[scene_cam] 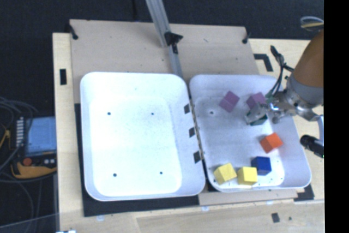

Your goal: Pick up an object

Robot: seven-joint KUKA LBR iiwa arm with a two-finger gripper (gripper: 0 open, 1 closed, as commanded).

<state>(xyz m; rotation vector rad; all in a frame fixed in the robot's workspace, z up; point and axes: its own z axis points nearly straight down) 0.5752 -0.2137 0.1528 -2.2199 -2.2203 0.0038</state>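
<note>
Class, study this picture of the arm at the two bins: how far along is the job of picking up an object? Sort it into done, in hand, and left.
Done: the arm has reached over the right bin, its end effector low beside a purple block.
In hand: lining up on that block; a grasp cannot be confirmed.
Left: lifting a block. The other purple block, the orange, blue and two yellow blocks lie on the bin floor.

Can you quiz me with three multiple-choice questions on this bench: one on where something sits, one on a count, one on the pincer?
1. The blocks lie in which bin? A left B right C both
2. How many yellow blocks? A one B two C three
3. The pincer hangs nearest which block? A blue B yellow C purple

Answers: 1 B, all blocks lie in the right bin. 2 B, one yellow block sits beside another yellow block. 3 C, the pincer is just below a purple block.
</note>
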